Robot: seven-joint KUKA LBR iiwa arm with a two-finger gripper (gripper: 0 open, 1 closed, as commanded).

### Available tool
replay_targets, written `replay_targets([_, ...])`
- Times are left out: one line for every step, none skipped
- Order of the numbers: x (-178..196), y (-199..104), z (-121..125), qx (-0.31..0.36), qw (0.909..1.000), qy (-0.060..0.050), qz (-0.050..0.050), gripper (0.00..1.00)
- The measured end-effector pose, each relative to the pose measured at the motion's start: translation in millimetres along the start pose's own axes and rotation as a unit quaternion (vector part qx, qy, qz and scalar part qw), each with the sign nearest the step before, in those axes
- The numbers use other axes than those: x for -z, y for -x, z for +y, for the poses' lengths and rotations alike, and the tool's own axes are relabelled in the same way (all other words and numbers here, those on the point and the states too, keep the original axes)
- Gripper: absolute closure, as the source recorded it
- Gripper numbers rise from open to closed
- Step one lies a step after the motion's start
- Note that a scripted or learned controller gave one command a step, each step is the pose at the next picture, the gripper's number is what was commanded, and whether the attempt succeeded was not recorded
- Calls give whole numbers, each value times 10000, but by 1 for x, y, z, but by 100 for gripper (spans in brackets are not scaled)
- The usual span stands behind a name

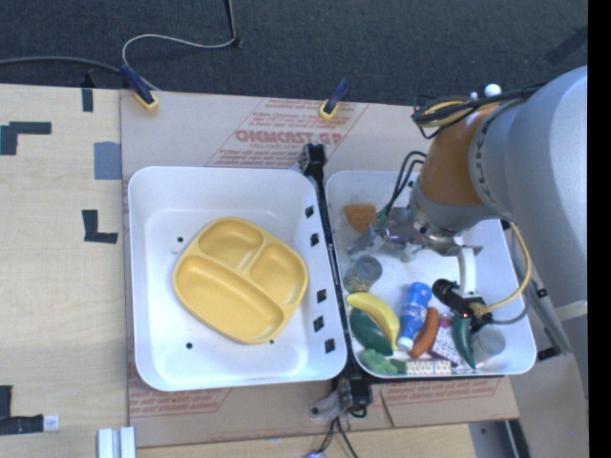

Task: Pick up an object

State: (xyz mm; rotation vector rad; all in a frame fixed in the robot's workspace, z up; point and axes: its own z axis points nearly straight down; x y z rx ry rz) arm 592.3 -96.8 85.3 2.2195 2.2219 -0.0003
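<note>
My gripper (385, 236) is low in the upper left part of the right bin (496, 237), under the orange wrist band. It hangs beside a small orange-brown piece (360, 216) and just above a round grey can (363, 273). Lower in that bin lie a yellow banana (375, 315), a blue bottle (414, 311), a red-orange sausage (427, 332), a dark green vegetable (368, 335) and a green pepper (464, 340). The arm hides part of the bin's right side.
The left bin (153, 256) holds a yellow divided plate (241, 279). A black clamp (312, 160) sits on the divider between the bins. Cardboard (210, 132) lies under both bins, with yellow clips (141, 92) at its far edge.
</note>
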Motion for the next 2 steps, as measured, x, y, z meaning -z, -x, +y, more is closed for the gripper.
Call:
replay_targets([10, 0, 0, 2, 10000, 6, -6, 100])
replay_targets([10, 0, 0, 0, 10000, 5, -5, 0])
